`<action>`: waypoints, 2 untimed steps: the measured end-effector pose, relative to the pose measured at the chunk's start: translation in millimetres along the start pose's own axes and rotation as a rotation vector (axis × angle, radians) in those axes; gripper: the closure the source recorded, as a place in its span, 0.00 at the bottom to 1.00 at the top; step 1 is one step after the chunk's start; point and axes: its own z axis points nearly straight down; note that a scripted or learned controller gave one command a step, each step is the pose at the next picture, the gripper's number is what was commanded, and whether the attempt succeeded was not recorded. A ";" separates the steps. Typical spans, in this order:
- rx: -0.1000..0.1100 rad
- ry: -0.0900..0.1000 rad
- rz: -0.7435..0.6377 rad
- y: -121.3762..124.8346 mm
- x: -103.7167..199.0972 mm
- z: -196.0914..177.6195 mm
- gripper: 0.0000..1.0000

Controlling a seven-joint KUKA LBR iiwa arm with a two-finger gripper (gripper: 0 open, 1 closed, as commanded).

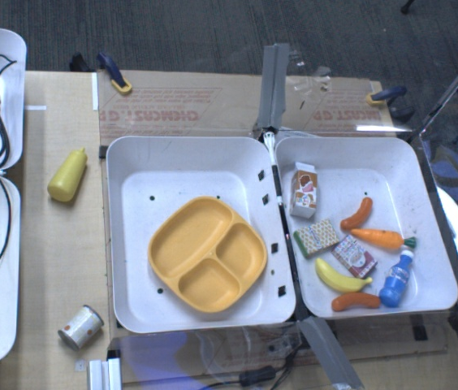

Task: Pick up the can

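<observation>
Lying on its side at the lower left of the frame, the small silver metal can with a red-marked label [79, 327] rests on the wooden counter [58, 250]. It sits outside both bins, just off the lower left corner of the left shallow white bin [123, 218]. Whether the tool is spread or pressed together cannot be told.

At the right of the frame, the right shallow white bin [424, 210] holds a cluster of small things. A blue plastic bottle with a white cap [397, 279] lies near its lower right corner. Just above it is an orange toy carrot with a green tip [379, 237], and a reddish-orange toy sausage [356, 214] lies tilted above that. A second reddish sausage [356, 301] lies along the bin's lower wall, next to the bottle. A yellow toy banana [341, 276] curves just above it. A small red and white packet [353, 255] and a green patterned packet [317, 237] lie side by side above the banana. A white carton with a red picture [304, 191] lies near the bin's upper left.

A yellow three-compartment plastic plate [206, 254] lies in the left bin. Further left, a mustard-yellow squeeze bottle [67, 175] lies on the counter, well above the can. A brown cardboard sheet [196, 104] lies behind the bins.
</observation>
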 end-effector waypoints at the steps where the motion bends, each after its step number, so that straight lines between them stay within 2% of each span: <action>1: 0.001 0.003 -0.153 14.0 90.9 121.2 1.00; 2: 0.000 0.003 -0.323 20.5 92.3 147.6 1.00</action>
